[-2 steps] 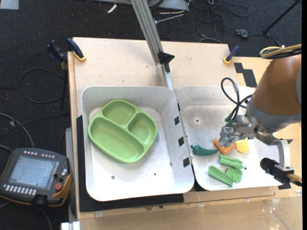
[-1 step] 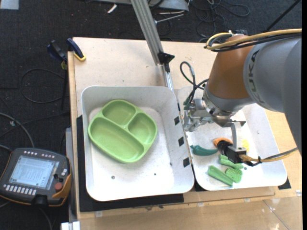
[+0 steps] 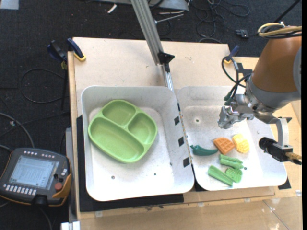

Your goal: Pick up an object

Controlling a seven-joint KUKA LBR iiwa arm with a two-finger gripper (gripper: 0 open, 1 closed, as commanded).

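On the bench (image 3: 124, 61) a green divided plate (image 3: 123, 130) fills the left bin (image 3: 96, 176), while in the right bin (image 3: 201, 104) the jaws (image 3: 225, 120), spread unclear, hover above a dark green pepper (image 3: 204, 150) lying lengthwise left-right, tip pointing right.

Two shallow white bins side by side on bench. Green three-compartment plastic plate (image 3: 123, 130) lies in left bin (image 3: 96, 181). Right bin (image 3: 201, 102) holds cluster toward its near half: dark green toy pepper (image 3: 203, 150) leftmost, orange waffle-textured piece (image 3: 223, 144) right of it, yellow corn piece (image 3: 241, 143) just beside waffle. Light green toy vegetables (image 3: 226, 170) lie nearer, in front of these. Gripper (image 3: 226, 119) hangs above bin, behind waffle piece.
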